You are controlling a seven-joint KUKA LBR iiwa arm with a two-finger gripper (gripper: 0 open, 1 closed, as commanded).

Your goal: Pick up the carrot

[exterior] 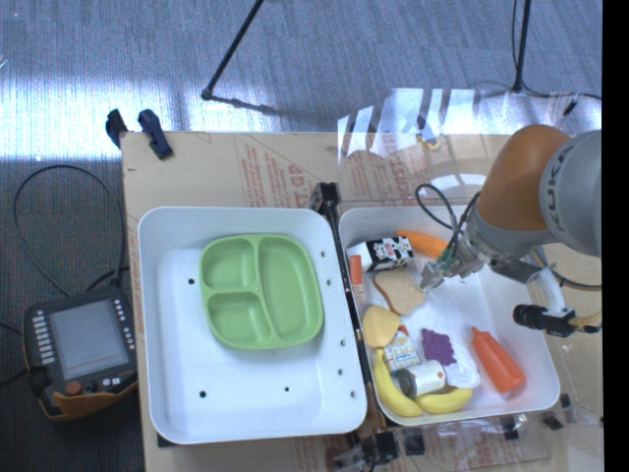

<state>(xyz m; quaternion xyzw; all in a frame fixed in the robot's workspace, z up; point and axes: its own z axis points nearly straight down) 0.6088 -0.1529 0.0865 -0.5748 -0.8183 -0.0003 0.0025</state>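
Orange and tapered, the small plastic carrot (426, 243) lies near the far wall of the shallow white right-hand bin (545, 386), just up and to the left of my pincer (439, 270). I hang low over the bin's middle, above the tan slice of toy bread (398, 290), and nothing is between my tips; whether they stand apart or together I cannot tell from this angle.

I judge I am parked here as a staging spot: beside the carrot, not yet over it. The carrot lies lengthwise along the far wall, with the black-and-white milk carton (389, 252) just beyond its left end, so room for a finger is tight on those two sides. The side facing me looks freer, though the bread crowds in from below.

Behind me and toward the near wall sits clutter: a purple toy grape cluster (437, 345), an orange bottle (495, 360), a yellow banana (418, 399) and a small can (425, 378). To my far left, across the bins' divide, the green three-part plate (261, 289) rests in the left white bin (172, 362), well apart. Lifting straight up seems the clearest path.
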